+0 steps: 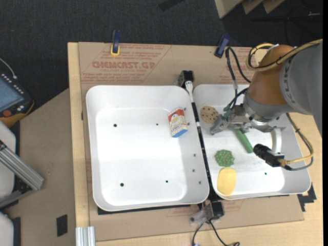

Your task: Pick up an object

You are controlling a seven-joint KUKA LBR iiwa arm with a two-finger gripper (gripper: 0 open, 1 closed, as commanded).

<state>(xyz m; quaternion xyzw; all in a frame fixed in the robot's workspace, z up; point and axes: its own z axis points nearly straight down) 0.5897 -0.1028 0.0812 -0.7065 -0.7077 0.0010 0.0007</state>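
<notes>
Right white bin (292, 181): gripper (229, 121), finger state impossible to tell, beside speckled tan cookie (207, 114) and green stick (244, 140); advise centring squarely over one item before closing.

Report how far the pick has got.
Done: the gripper is down in the right bin, beside the round cookie and above the green stick. In hand: nothing visibly between its fingers. Left: grasp and lift; the green clump, yellow lemon and small carton lie untouched.
</notes>
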